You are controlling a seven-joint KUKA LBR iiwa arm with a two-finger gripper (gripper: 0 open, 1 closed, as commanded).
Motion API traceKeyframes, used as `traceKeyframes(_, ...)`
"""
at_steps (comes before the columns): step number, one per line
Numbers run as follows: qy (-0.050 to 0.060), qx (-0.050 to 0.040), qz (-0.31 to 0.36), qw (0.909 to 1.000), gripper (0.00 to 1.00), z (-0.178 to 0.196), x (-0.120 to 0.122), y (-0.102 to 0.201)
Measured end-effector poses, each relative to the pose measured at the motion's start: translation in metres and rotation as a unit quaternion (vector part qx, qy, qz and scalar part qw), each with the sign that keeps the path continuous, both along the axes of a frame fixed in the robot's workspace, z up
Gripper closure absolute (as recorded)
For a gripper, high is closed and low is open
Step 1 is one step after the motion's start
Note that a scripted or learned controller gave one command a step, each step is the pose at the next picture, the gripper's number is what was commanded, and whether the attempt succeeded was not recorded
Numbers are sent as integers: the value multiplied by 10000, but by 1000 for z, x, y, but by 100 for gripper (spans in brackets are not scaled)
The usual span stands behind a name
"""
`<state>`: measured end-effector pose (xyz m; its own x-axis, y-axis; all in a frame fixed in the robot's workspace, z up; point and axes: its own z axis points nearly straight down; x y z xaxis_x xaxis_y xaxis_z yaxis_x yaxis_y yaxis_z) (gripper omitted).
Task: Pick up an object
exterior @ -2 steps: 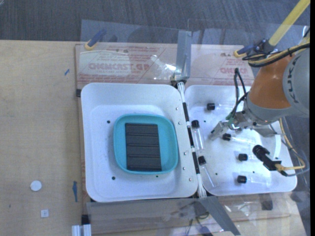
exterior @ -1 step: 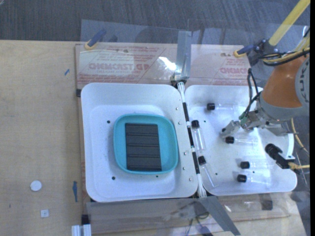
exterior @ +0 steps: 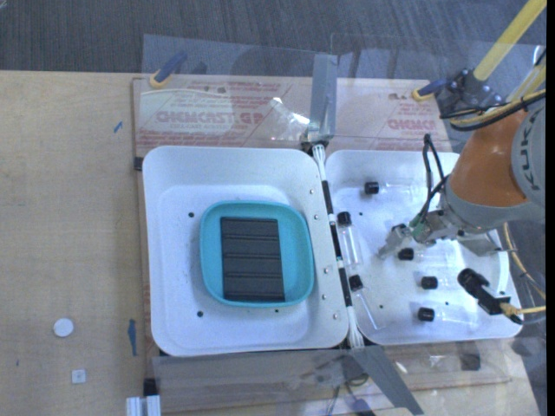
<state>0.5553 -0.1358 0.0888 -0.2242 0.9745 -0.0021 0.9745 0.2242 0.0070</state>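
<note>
Across the top of the frame, dark grey floor [exterior: 260, 7] with a faint woven texture. Below it, filling the left and middle, a pale wooden table [exterior: 61, 198], evenly lit, no hard shadows. On the table at upper centre, a brownish sheet [exterior: 217, 115] printed with red lettering, clamped at its upper left by a blue and yellow clamp [exterior: 166, 69]. Toward the lower left, a small white disc [exterior: 63, 327], a tiny pale square [exterior: 79, 375] beneath it, and short blue marks [exterior: 132, 336].
</note>
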Motion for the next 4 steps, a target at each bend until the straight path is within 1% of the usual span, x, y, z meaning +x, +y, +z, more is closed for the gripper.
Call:
traceKeyframes(1,-32,-1,-12,10000,100,11,2,-1)
traceKeyframes(2,24,-3,-373,9993,100,106,66,37)
traceKeyframes(3,29,-5,1014,9948,100,53,94,37)
traceKeyframes(4,22,-9,2041,9789,100,2,82,13)
